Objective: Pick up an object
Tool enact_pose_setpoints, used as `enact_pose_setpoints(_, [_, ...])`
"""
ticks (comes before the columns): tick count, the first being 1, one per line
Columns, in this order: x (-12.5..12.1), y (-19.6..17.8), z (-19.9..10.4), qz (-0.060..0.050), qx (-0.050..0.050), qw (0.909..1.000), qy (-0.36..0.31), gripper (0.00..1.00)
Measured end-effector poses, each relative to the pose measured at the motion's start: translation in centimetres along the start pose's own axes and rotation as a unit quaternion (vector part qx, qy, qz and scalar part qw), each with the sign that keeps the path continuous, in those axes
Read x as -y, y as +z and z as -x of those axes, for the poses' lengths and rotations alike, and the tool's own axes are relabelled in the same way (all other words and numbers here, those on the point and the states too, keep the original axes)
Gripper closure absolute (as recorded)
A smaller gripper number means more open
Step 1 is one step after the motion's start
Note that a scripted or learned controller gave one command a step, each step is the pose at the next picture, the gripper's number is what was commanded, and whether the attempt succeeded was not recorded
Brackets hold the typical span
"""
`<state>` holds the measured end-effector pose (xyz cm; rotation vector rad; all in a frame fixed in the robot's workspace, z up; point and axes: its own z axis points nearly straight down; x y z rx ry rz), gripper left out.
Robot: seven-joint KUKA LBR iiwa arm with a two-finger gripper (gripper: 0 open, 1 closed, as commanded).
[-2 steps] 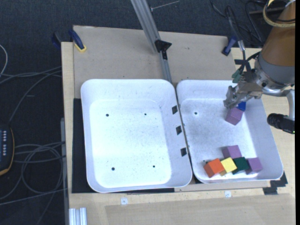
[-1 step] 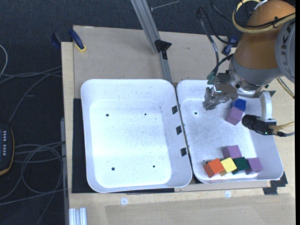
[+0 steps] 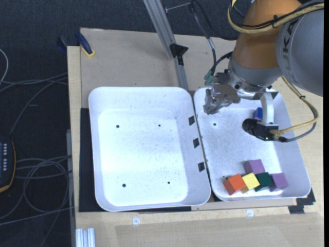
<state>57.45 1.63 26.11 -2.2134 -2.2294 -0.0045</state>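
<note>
Several small blocks cluster in the near corner of the right bin [image 3: 226, 148]: an orange block [image 3: 235, 183], a yellow block [image 3: 251, 180], a green block [image 3: 264, 180] and two purple blocks [image 3: 254, 166] [image 3: 279, 180]. My gripper [image 3: 212, 107] hangs over the far left corner of that bin, close to the wall between the bins. It is well away from the blocks, and I see nothing held in it. The arm's grey and orange body hides the bin's far right part.
The left bin [image 3: 139, 143] lies beside the right one, with black clips [image 3: 195, 142] along the shared wall. A slanted metal bar [image 3: 164, 30] crosses the bench behind the bins. Something small and blue [image 3: 258, 113] shows near the wrist.
</note>
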Motion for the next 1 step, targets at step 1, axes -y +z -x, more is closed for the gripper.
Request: enact_pose_setpoints(1, [-0.67,-0.31,-5.71,0.000,0.000,1.0000,0.000,1.00])
